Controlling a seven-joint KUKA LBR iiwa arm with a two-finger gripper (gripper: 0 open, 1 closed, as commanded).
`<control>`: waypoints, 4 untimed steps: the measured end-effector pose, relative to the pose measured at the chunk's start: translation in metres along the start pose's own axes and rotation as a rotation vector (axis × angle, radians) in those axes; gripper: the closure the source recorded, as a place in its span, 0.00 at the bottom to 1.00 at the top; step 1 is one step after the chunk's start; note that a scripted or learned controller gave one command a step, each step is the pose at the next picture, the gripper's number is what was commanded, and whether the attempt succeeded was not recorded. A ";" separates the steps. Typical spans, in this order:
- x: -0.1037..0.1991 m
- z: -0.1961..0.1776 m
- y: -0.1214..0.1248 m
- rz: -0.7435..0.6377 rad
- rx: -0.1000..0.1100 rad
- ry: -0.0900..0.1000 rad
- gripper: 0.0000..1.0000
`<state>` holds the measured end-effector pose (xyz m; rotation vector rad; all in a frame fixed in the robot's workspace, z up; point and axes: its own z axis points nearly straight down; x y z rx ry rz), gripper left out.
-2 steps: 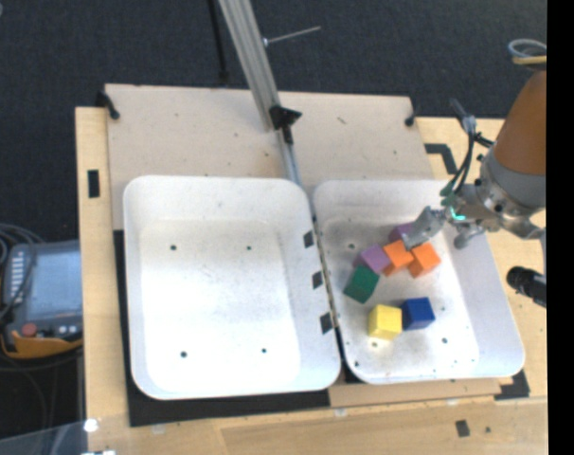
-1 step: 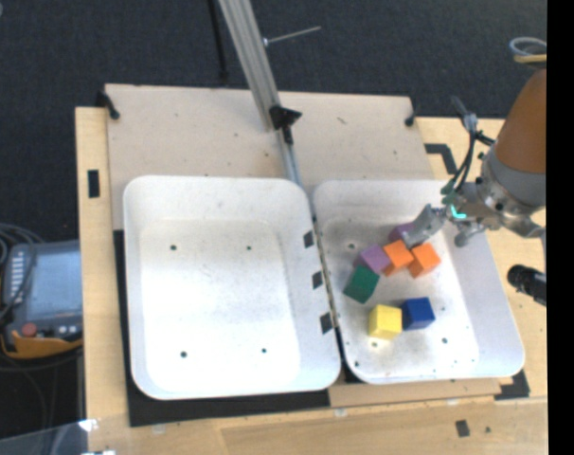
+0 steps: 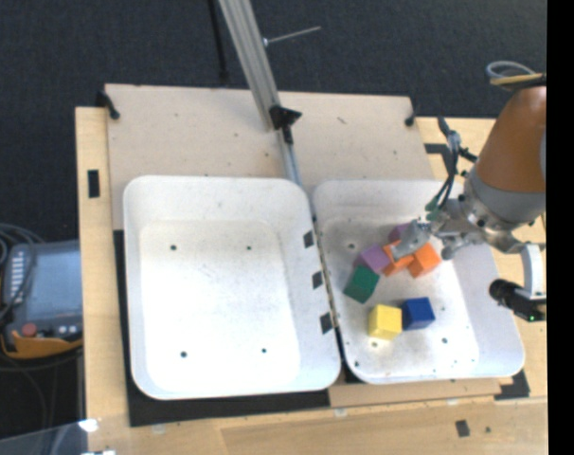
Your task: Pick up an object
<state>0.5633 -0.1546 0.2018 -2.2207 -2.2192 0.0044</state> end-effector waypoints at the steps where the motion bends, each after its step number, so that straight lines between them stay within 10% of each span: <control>1: -0.007 0.058 -0.008 0.000 0.002 0.000 0.00; 2: -0.008 0.079 -0.006 -0.001 -0.006 -0.001 0.00; 3: -0.009 0.070 -0.006 0.006 -0.008 -0.001 1.00; 4: -0.009 0.009 -0.012 0.001 -0.011 -0.002 1.00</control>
